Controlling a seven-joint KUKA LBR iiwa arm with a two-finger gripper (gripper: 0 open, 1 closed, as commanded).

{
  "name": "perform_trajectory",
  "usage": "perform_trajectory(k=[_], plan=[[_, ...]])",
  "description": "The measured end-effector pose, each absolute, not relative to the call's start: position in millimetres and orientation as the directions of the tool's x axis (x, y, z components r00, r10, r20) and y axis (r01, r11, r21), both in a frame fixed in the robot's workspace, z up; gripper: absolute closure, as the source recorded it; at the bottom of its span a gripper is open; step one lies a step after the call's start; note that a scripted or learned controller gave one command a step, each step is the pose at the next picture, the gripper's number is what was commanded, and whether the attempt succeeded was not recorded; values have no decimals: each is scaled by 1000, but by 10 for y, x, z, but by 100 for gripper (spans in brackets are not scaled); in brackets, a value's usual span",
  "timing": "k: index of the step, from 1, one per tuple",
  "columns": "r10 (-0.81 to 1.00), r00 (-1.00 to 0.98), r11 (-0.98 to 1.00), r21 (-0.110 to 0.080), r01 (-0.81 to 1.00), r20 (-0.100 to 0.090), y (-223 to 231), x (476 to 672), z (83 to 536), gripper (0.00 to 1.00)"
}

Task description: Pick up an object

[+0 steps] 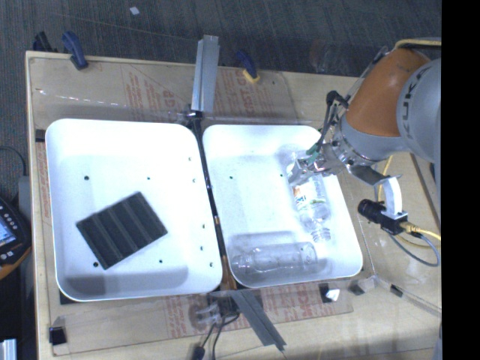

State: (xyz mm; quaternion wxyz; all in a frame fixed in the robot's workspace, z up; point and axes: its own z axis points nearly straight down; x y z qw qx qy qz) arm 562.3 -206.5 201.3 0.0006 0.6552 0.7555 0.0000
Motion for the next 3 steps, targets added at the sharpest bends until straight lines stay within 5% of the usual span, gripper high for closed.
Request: perform_trajectory(k=[1, 2, 3], plan=[[984, -176, 176, -3, 984, 1, -2045, 5640, 1538, 0], [985, -175, 175, -3, 985, 1, -2047, 5640, 1540, 0], [987, -158, 158, -3, 987, 1, -2094, 5315, 1682, 0]])
